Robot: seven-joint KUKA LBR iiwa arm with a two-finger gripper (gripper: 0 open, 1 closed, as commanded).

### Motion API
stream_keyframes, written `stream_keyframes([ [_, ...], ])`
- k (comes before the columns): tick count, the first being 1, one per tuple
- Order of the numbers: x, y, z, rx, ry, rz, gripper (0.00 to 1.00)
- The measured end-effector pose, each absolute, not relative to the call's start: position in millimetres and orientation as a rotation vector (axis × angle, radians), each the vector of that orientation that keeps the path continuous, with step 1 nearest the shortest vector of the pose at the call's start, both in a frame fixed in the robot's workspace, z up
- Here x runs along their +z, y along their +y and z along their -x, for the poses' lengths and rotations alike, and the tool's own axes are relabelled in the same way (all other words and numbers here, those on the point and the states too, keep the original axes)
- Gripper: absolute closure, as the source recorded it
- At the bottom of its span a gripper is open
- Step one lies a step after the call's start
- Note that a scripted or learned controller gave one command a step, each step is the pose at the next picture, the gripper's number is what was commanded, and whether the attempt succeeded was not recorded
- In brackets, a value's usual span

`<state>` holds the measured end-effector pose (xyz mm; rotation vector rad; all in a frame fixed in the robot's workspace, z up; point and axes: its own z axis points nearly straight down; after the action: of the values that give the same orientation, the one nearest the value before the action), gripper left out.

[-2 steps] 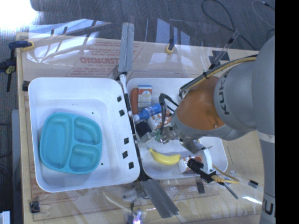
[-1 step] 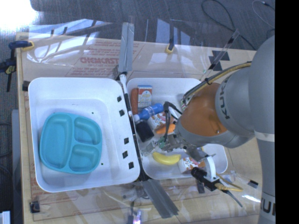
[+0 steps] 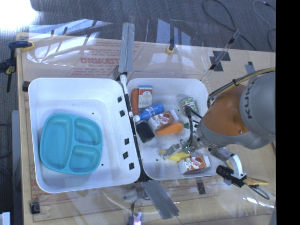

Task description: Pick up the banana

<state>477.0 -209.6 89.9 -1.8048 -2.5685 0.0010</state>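
In the right bin [image 3: 202, 90], near its front wall, the banana [image 3: 177, 157] is seen lying flat, a small yellow piece wedged between a metal-looking bit to its left and a small printed carton [image 3: 194, 163] touching it on the right. The gripper [image 3: 186, 148] is lowered just above and beside the banana, hanging from the grey arm [image 3: 255, 109] with its orange band [image 3: 225, 117], which reaches in from the right. Whether anything is clasped cannot be told, since the working end is blurred and partly masked by the wrist; the banana appears to rest on the bin floor.

The step in hand is judged to be the final approach or the grasp itself, not the lift. The task is therefore reckoned as barely begun: nothing is shown raised.

For the next move, a careful alignment over the yellow piece is called for, so that the neighbouring carton is not caught with it or nudged against it. A straight descent, a firm closing and a vertical lift would be needed.

Elsewhere in the same bin an orange carrot [image 3: 170, 129], a blue bottle [image 3: 151, 112], a black block [image 3: 145, 131] and a second carton [image 3: 145, 96] are scattered, well clear of the target. In the left bin [image 3: 37, 90] a blue divided tray [image 3: 71, 143] is set.
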Motion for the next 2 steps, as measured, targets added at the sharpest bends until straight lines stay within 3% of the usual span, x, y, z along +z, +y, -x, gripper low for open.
stream_keyframes([
  [1, 97.3, -209.2, -478.2, 0.002, -2.571, 1.798, 1.00],
  [2, 191.4, -189.2, -483.1, 0.004, -2.256, 2.182, 1.00],
])
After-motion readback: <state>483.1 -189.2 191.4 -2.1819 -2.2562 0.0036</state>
